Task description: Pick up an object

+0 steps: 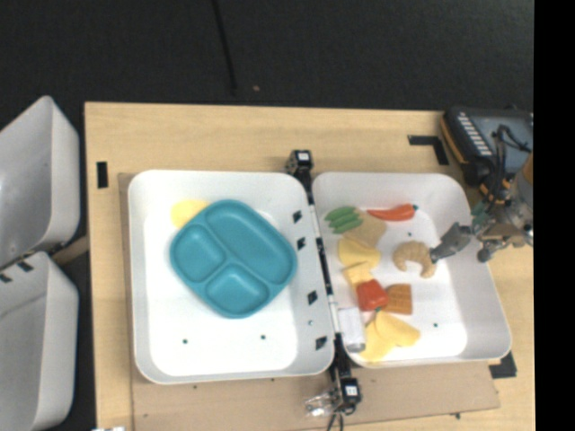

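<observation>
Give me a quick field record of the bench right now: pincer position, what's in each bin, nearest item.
pincer: over right bin, at its right side
nearest item: tan curved piece, just left of the fingertip
right bin: green piece, red pepper, yellow pieces, red block, orange-brown block
left bin: blue divided plate, yellow item at its upper-left edge
held: nothing seen between the fingers

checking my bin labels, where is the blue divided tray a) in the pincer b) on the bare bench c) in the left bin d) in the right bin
c, the blue divided tray lies flat in the left bin, with a yellow piece peeking out by its upper-left edge.
</observation>
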### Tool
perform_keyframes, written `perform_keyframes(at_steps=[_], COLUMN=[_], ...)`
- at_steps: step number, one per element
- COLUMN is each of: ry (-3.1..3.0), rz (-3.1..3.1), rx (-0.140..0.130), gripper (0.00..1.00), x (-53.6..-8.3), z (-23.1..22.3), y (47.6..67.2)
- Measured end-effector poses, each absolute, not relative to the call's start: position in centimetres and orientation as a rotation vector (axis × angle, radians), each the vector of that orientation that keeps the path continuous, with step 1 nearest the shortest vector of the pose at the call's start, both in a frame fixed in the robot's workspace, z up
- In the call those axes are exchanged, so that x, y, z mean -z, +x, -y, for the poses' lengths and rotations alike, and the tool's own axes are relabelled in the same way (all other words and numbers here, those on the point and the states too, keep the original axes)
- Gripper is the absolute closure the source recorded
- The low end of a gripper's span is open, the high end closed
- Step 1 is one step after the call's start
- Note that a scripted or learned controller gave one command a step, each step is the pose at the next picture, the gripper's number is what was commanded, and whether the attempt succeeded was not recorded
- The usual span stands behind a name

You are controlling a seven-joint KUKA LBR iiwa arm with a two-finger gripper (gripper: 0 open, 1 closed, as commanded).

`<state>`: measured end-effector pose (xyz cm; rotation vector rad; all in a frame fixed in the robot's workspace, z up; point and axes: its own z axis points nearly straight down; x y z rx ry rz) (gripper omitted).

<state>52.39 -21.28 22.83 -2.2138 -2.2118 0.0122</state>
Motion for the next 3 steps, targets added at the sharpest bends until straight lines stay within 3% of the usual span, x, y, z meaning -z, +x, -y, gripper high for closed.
perform_keyframes(at_steps=[1,2,3], ry=[-2.216,-2.216,-2.217], rz=[2.221,2.217,2.217], rx=[-0.005,-0.008,-0.008], gripper=[0.0,0.0,0.0], x=[-23.3,-18.4,-13.4], z=[21.2,21.5,22.3], y=[52.6,53.3,52.7])
